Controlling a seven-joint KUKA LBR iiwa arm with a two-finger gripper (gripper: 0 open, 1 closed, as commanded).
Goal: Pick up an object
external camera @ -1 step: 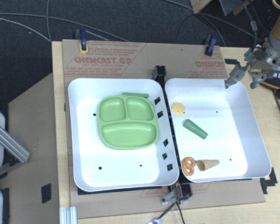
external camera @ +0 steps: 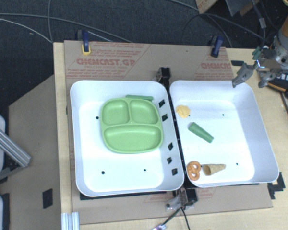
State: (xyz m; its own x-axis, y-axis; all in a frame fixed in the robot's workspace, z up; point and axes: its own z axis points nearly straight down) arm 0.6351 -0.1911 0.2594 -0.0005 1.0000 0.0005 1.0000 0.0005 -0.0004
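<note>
Right bin (external camera: pixel 259 128): shallow, white, smooth plastic with rounded corners, four small things inside.
- Green stick (external camera: pixel 201 132), mid-bin: short, cylinder-shaped, matte, lying flat on a diagonal from upper left to lower right. Apart from everything else.
- Yellow disc (external camera: pixel 183 111), near the bin's left wall toward the far side: small, roundish, pale yellow, slightly lumpy outline.
- Pretzel (external camera: pixel 194 170), near front left corner: orange-brown, looped shape with holes, glossy-looking.
- Cone (external camera: pixel 214 168), just beside the pretzel on its right: tan, tapered, lying on its side with the tip pointing right. Whether cone and pretzel touch: cannot tell.

Left bin (external camera: pixel 81 143): same white plastic. Holds a green plate (external camera: pixel 131 125), rounded-square, three compartments, smooth moulded plastic, sitting toward the far right of the bin. Thin dark green strip (external camera: pixel 139 97) lying just beyond the plate's far edge.

Bins side by side on a brown board (external camera: pixel 120 56) with red printed lettering; blue clamps (external camera: pixel 86 41) at its far edge.

Gripper (external camera: pixel 253 73): above the far right corner of the right bin, metallic grey, fingers spread apart, nothing between them. Well apart from all four things in the bin.
</note>
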